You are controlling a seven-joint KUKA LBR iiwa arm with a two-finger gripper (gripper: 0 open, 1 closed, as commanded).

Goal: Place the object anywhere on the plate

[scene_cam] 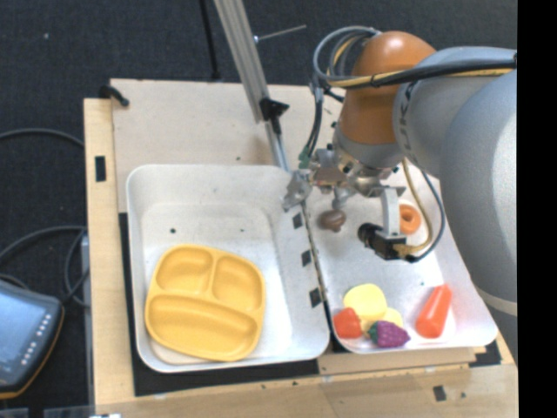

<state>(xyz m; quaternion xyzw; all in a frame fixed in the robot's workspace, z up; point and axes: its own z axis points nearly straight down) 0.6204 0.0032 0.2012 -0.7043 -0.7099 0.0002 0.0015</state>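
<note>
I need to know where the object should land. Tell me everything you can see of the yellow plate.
The yellow plate looks like smooth plastic, a rounded rectangle with raised ridges dividing it into three compartments: two smaller ones along its far side and one long one along its near side. It lies flat in the near part of the left bin, slightly rotated. Nothing rests on it.

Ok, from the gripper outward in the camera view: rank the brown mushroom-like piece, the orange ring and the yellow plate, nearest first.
From the gripper:
1. Brown mushroom-like piece, right bin, directly under it.
2. Orange ring, right bin, to the view's right.
3. Yellow plate, left bin, farthest.
</note>
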